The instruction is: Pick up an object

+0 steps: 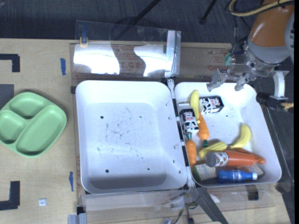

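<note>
- Two white bins sit on the worktop [37, 55]; left bin [124, 129] has nothing to pick, right bin [233, 101] carries all the clutter.
- Gripper [230, 80] hangs over the right bin's far rim, jaws apart, nothing between them.
- Nearest candidate: small carton [212, 104], black-and-white print, lying flat just below the gripper, touching the far banana [195, 101].
- Carton judged light, thin-walled, could crush; best taken across its short sides, gentle squeeze.
- Second carton [188, 121] wedged against the bin's left wall, poor access.
- Carrot [203, 127] beside it; stiff, tapered, likely to slip.
- Near banana [243, 136] lies fairly free at right; soft, curved, grip mid-body across the width.
- Front pile: ketchup bottle [233, 158], blue bottle [237, 175], another carrot [191, 154], all touching; smooth round bodies, probably roll or slide out.
- Green tray [30, 122] far left on the worktop, well apart from the bins.
- Task stage, by my read: pre-grasp, no contact yet.
</note>
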Robot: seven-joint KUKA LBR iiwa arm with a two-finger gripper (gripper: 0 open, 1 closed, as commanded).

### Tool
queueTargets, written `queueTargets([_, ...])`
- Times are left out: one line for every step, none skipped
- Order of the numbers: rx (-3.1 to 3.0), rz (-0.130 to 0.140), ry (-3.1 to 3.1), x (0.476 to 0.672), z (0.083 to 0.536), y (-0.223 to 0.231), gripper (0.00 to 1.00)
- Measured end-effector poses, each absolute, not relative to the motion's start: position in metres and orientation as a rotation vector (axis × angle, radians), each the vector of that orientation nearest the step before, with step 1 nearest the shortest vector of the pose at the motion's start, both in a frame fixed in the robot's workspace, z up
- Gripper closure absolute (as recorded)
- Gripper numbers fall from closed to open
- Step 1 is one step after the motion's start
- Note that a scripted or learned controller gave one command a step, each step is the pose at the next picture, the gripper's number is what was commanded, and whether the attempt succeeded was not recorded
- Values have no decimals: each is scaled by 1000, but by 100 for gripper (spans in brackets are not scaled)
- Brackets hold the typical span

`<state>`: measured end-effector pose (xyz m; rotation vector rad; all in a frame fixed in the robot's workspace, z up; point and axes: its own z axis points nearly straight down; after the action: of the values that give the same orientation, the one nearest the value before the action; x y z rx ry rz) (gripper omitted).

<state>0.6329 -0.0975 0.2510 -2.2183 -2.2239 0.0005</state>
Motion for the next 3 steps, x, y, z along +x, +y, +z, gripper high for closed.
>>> queueTargets([-2295,-6,-2157,654,120,-116,0])
queueTargets([-2189,-41,-2309,616,107,-122,0])
queueTargets([-2007,-20,-2449,644,104,-127,0])
